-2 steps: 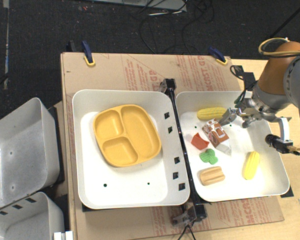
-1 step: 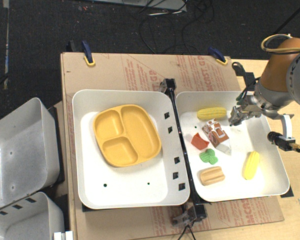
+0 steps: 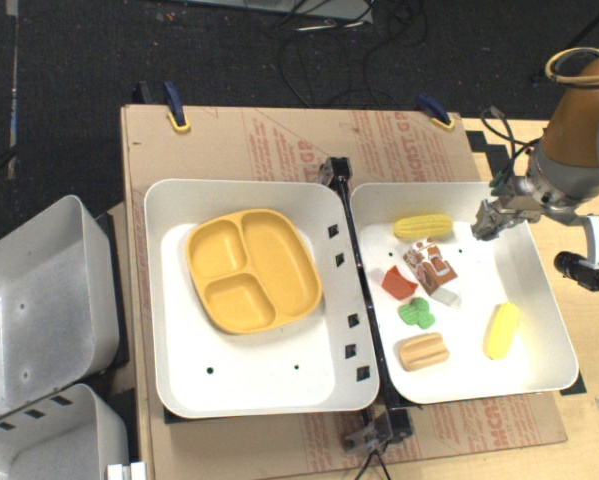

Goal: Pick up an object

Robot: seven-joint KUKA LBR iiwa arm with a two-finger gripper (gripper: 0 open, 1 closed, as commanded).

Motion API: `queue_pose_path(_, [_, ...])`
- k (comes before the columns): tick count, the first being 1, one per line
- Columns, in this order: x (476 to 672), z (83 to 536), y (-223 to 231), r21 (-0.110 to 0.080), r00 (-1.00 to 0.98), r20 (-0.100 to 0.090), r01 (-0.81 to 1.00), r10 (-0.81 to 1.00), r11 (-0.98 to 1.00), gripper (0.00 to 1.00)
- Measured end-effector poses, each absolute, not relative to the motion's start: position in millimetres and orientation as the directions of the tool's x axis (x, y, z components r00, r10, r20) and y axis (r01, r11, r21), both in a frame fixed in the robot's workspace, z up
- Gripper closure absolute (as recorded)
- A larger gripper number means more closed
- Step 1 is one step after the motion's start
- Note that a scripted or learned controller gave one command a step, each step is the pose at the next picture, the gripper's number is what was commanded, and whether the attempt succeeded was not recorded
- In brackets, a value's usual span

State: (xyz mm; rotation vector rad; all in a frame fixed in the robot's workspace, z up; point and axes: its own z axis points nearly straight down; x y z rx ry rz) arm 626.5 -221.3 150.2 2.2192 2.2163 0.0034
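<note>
While the grey arm is reaching in from the right, its end effector (image 3: pixel 487 220) is hanging over the top right part of the right bin (image 3: pixel 539 273), and nothing is showing between its tips (how wide they are standing is too small to tell).

The toy foods are lying in this bin. The nearest one is the yellow corn cob (image 3: pixel 422 227), lying flat near the top, just left of the end effector. Below it, a small red and white packet (image 3: pixel 430 266) is sitting, with a red wedge (image 3: pixel 399 283) just beside it, then a green leafy piece (image 3: pixel 416 314) and a tan hot dog bun (image 3: pixel 421 351). A yellow banana-like piece (image 3: pixel 501 330) is lying apart on the right.

The left bin (image 3: pixel 174 368) is holding a yellow plate with three sections (image 3: pixel 252 269).

These toys are probably light, hard plastic, so they may be slippery and could roll away. The corn looks like a good pick: taking it across its narrow middle seems best. The yellow piece also has free space all around it.
</note>
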Motion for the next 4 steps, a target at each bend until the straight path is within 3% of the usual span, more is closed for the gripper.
queue_pose_path(2, [623.0, 257.2, -217.6, 0.007, -0.003, -0.003, 1.0, 1.0, 0.003, 1.0])
queue_pose_path(4, [589.7, 267.6, -119.9, -0.001, -0.007, 0.001, 1.0, 1.0, 0.007, 1.0])
